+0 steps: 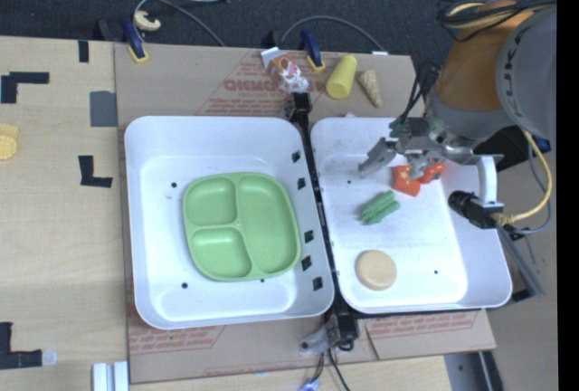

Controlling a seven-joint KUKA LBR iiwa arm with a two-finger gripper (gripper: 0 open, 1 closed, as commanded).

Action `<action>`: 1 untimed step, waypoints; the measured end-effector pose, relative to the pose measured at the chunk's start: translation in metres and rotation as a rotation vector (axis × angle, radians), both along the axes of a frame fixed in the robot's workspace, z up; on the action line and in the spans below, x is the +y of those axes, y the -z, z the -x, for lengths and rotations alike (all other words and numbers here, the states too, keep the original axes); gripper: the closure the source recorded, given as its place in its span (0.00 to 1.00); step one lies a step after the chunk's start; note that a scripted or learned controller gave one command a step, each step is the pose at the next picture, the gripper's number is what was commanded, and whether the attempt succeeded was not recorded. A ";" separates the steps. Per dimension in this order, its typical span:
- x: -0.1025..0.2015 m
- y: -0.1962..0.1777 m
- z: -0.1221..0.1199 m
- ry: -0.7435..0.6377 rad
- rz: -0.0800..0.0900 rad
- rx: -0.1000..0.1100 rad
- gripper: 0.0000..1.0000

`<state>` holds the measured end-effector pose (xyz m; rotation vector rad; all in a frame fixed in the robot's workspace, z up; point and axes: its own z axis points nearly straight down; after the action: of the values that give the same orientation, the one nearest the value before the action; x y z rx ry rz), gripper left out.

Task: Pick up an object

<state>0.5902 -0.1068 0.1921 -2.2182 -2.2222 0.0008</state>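
Your gripper (398, 165) hangs open at the right bin's (470, 290) upper middle, its right finger touching the orange block (409, 182), just below-right.

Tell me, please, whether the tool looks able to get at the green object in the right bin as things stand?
Probably yes. The green object lies in the open on the right bin floor, just below-left of the tool, apart from the orange-red item and the tan disc; nothing covers it.
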 end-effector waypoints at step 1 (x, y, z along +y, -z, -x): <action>-0.029 0.092 0.005 0.002 0.000 0.003 0.00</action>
<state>0.5854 -0.1354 0.0999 -2.2187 -2.2192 0.0041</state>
